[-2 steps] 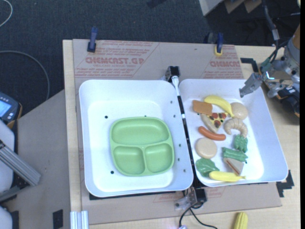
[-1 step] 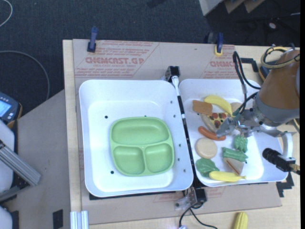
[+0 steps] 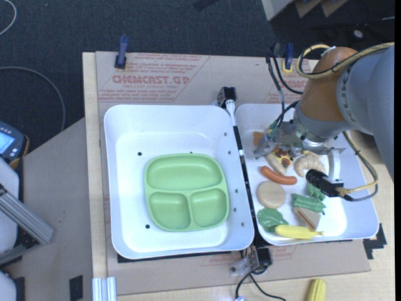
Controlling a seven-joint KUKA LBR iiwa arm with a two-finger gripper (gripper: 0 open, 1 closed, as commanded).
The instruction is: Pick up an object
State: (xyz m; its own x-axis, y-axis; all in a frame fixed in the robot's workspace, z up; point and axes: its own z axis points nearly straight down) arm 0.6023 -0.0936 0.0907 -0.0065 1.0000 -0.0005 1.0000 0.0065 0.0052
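The right bin [image 3: 357, 224] holds several toy foods: an orange sausage [image 3: 279, 176], a round beige biscuit [image 3: 272, 195], a green leaf [image 3: 270, 217], a yellow banana [image 3: 296, 232], green beans [image 3: 308, 202], a brown wedge [image 3: 307, 217] and a pale croissant [image 3: 309, 164]. My gripper [image 3: 279, 145] hangs low over the far part of this bin. It is just above a red and yellow piece [image 3: 283, 160] and beside a small orange piece [image 3: 258, 140]. The wrist hides what lies directly under it.
The left bin [image 3: 122, 168] holds a green divided plate [image 3: 186, 190]. A black ridge [image 3: 238, 152] separates the two bins. A yellow toy [image 3: 316, 289] lies off the board at the front. The grey arm [image 3: 369, 86] covers the right bin's far right corner.
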